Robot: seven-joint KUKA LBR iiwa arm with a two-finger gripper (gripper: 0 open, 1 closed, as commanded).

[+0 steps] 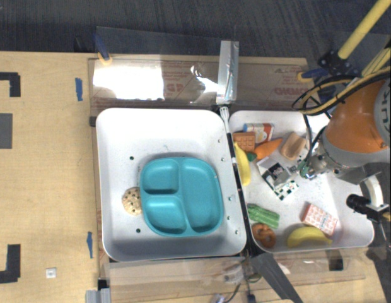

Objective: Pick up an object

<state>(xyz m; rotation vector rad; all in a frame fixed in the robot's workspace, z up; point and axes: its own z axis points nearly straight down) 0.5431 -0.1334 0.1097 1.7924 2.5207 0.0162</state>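
**Two bins, arm over the right one**

Two shallow white plastic bins sit side by side in front of you. Your left white bin (113,137) fills the centre of the frame, and the right white bin (356,232) takes the right side.

Your grey arm with the orange band (354,128) comes in from the right edge and hangs over the right bin's upper half. Its gripper (307,166) is low, near the small black-and-white printed card (279,176); you cannot tell from this angle how the gripper is set, and nothing shows as held.

In the left bin you have a teal three-compartment plastic tray (181,196), with a round speckled cookie (132,201) touching its left edge.

In the right bin, going down in size: a yellow banana (243,166) along the left wall, a second yellow banana (308,236) at the lower edge, an orange carrot (267,149) near the top, a red-and-white carton (259,132) above it, a pink patterned box (320,219) lower right, a green ridged vegetable (263,215), and a reddish-brown round fruit (264,234) in the lower left corner.
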